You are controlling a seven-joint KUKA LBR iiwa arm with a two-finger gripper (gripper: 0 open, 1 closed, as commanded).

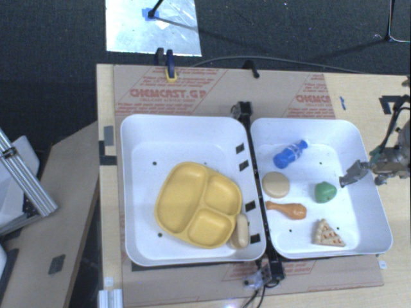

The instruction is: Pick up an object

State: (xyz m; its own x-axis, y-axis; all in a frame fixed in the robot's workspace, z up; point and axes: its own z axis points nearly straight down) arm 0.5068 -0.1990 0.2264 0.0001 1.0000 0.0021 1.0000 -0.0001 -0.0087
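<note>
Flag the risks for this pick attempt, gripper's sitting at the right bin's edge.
1. The gripper sits right at the right bin's right wall; descending from there could clip the rim.
2. The nearest item, the green object, looks small and rounded, so it may roll or squirt out of a pinch.
3. The drumstick and the round tan piece lie close together; reaching for one could nudge the other.

At the right edge of the bench, the gripper (355, 173) shows as a small dark grey metal assembly with a blunt, darker finger tip, blocky grey parts behind it, thin dark cables rising above, and faint teal specks on its body.
</note>
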